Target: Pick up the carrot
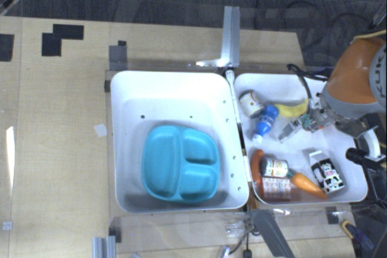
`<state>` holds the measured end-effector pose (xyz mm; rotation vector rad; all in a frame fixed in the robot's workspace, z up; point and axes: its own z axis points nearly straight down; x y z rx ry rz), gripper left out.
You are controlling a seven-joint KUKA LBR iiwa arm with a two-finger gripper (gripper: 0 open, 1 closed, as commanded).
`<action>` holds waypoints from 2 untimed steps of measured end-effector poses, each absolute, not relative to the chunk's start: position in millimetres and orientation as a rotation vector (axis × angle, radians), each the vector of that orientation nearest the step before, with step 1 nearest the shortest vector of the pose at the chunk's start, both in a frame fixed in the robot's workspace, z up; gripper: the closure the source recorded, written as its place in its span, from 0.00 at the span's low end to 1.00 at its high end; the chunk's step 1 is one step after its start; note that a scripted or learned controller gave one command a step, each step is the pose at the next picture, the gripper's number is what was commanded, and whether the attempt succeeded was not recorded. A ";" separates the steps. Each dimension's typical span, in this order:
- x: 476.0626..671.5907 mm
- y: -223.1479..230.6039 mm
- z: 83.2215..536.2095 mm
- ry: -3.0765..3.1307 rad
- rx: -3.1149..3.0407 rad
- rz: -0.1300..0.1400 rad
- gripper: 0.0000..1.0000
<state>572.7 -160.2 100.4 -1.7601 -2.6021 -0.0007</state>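
Spreading across most of the view, the pale wooden desk [54, 148] carries two shallow white bins side by side. The left bin [175, 93] holds a blue divided plate [179, 161], lying flat toward its near side with three compartments. The right bin [357, 187] is crowded with small things. The grey arm with its orange band [355, 74] reaches in from the right, over the far right part of that bin. Its claw [296, 125] hangs above the bin's middle; whether it is spread or pressed together cannot be told, and nothing is seen between its tips.

A dark red bottle with a label [270, 181] lies along the near left of the right bin. The carrot [307, 184] lies at the near edge, tilted, its thick end touching that bottle and its tip pointing right toward a small black and white carton [326, 172] just beside it. Farther back lie a yellow banana [294, 109], a blue bottle [265, 121] and a small can [250, 103] close together, near the claw.
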 end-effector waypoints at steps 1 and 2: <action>492.1 -134.9 90.3 -2.695 -1.647 -0.010 0.00; 520.7 -175.5 89.5 -2.688 -1.652 -0.009 0.00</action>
